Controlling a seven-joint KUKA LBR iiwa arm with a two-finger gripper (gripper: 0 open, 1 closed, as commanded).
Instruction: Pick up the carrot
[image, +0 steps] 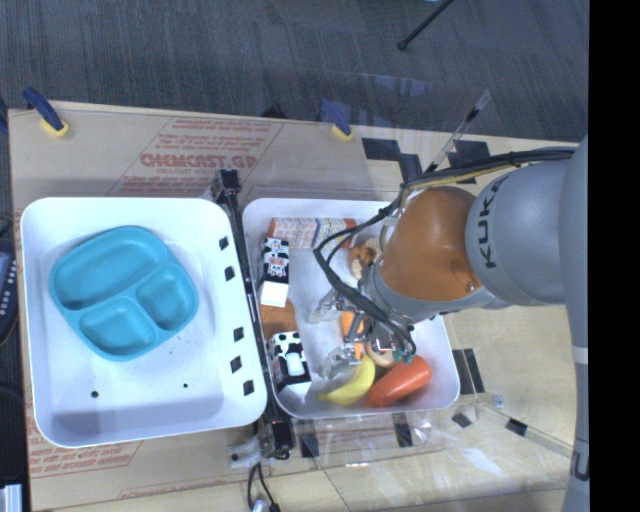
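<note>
Arm: you see the grey arm (530, 235) coming in from the right of the frame, its orange band (425, 245) hanging over the middle of the right bin (440, 385).
Hand: the hand (365, 340) points down into the lower middle of the right bin, just below the orange band, among black cables. You cannot tell whether it is spread or pressed together; the wrist and cables cover it.
Carrot: the carrot (402, 380) lies at the lower right of the right bin, near the front wall, tilted with its thick end up and to the right. It sits just below and to the right of the hand, and you cannot tell whether they touch.
Banana: a yellow banana (350, 385) lies just left of the carrot, touching it or nearly so.
Other things in the right bin: a black-and-white carton (289, 358) at the lower left, and another small black-and-white box (276, 258) at the upper left, with an orange-and-white pack (315, 232) along the back wall.
Left bin: the left bin (60, 410) holds a blue divided plate (120, 290) in its upper half.
Desk: both bins rest side by side on a brown sheet with red print on the desk (180, 155).
</note>
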